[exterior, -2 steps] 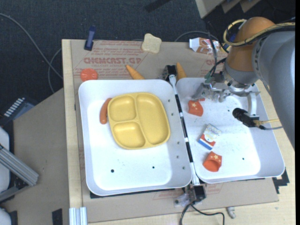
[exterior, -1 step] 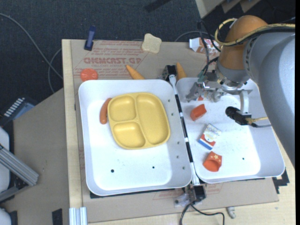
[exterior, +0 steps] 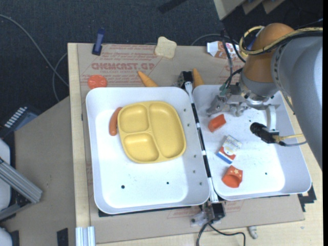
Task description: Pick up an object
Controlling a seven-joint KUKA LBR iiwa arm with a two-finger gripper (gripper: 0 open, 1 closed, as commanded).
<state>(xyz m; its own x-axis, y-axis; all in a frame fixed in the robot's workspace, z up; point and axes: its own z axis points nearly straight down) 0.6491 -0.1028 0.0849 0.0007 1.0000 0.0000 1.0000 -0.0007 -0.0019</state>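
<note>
My gripper (exterior: 224,105) hangs over the far left part of the right bin (exterior: 287,181), below the arm's orange band (exterior: 266,47). Just beneath and in front of it lies a small orange-red block (exterior: 217,122), apart from the gripper as far as the view tells. Further forward in the same bin lie a white, blue and red packet (exterior: 227,148) and a red toy piece (exterior: 232,177). Nothing appears held.
The left bin (exterior: 154,188) holds a yellow divided plate (exterior: 151,131) with a sausage (exterior: 113,121) beside it. Behind the bins lie a bread slice (exterior: 165,47), a carrot (exterior: 147,79), an orange disc (exterior: 96,81), a blue item (exterior: 98,41) and a small carton (exterior: 223,48).
</note>
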